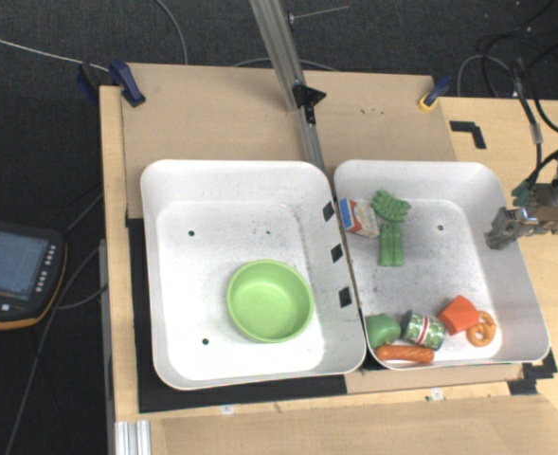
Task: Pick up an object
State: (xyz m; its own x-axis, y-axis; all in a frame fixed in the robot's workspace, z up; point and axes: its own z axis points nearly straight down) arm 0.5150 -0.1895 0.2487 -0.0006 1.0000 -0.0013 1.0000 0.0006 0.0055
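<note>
Hovering my hand (508, 227) at the right bin's (506, 192) rim; grip state unclear, nothing visibly held; approach step; next, descend on the green toy (390, 227).

The candidates lie in the two bins, all to the left of the end effector (506, 230). Nearest to it, below and slightly left, an orange block (459, 313) touches a pretzel-shaped piece (482, 330). Further left along that bin's near edge sit a small can (422, 330), a green lump (383, 330) and an orange carrot (406, 354). Level with the end effector lie a green toy (390, 227) and a small carton (359, 217). Far left, a green bowl (270, 300) stands upright.
</note>
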